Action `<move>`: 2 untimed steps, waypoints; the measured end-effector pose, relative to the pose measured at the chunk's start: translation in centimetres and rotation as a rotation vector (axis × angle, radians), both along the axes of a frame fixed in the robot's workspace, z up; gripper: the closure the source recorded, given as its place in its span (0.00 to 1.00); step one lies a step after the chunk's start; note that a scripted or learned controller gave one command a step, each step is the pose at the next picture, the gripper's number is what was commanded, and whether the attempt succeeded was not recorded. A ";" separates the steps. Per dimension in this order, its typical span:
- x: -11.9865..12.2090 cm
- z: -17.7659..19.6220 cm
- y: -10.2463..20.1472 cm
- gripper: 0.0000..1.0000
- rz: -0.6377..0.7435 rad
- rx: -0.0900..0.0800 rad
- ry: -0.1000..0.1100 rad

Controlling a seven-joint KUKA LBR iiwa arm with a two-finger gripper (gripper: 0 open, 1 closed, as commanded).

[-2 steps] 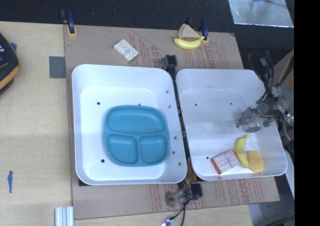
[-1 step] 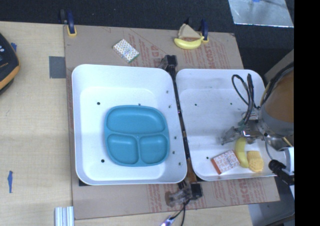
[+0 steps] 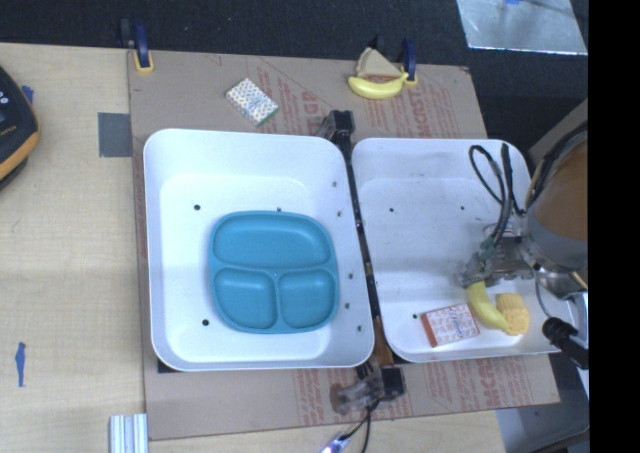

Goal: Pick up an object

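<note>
Nearest the camera, right bin [image 3: 420, 166], front corner: a small red-and-white packet [image 3: 450, 325] lay flat, a yellow banana [image 3: 484, 305] just beside it on the right, and a yellow sponge-like block [image 3: 514, 313] touching the banana's far side. Gripper [image 3: 487, 267] was low in that bin, directly behind the banana's upper end, tips very near or touching it. Couldn't tell if the fingers were spread or closed; they're a blurred grey cluster. Nothing visibly between them. Black cable [image 3: 492, 176] looped up from the wrist over the bin's back wall. Left bin [image 3: 170, 241] held a blue three-compartment tray [image 3: 272, 271], upright, roughly centred. Farther back, on the cardboard [image 3: 300, 101] behind the bins: a small patterned packet [image 3: 251, 100] and a second banana [image 3: 375, 87] by a clamp [image 3: 409, 63].
</note>
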State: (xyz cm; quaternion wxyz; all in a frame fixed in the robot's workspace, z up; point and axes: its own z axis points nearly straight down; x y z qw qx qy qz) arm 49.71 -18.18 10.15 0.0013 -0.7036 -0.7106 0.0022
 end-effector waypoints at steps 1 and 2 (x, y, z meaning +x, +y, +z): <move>5.6 0.5 7.0 1.00 -0.003 0.001 -0.002; 3.9 9.1 13.0 1.00 -0.005 0.002 -0.002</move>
